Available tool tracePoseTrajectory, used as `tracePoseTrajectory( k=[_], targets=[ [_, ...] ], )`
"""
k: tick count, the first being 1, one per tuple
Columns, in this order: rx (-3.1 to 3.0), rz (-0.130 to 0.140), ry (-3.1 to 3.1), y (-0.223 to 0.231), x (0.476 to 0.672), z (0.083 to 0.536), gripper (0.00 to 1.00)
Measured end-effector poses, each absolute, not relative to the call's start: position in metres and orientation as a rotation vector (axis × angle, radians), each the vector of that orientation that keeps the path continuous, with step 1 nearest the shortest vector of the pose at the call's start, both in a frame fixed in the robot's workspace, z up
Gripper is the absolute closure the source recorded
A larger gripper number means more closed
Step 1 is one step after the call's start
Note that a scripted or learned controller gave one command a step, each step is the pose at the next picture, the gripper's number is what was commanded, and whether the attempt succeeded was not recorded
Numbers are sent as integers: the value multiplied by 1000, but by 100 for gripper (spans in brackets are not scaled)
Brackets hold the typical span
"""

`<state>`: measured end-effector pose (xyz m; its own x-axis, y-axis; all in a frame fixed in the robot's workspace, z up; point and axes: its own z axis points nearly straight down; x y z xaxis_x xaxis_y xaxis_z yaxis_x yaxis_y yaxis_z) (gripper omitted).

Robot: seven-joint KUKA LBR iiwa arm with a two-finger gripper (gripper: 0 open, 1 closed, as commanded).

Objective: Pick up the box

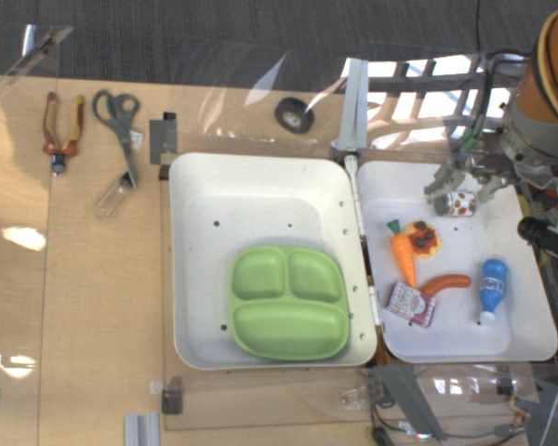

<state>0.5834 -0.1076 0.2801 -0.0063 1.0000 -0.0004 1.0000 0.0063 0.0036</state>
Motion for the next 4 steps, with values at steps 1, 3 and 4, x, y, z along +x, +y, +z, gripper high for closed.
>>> tracePoseTrajectory(
  k=[1, 3, 4],
  targets=[
    [2184, 3, 2257, -89, 519, 114, 0],
    [2213, 24, 2197, -87, 496, 102, 100],
    [2350, 7, 2080, -19, 489, 185, 100]
  ],
)
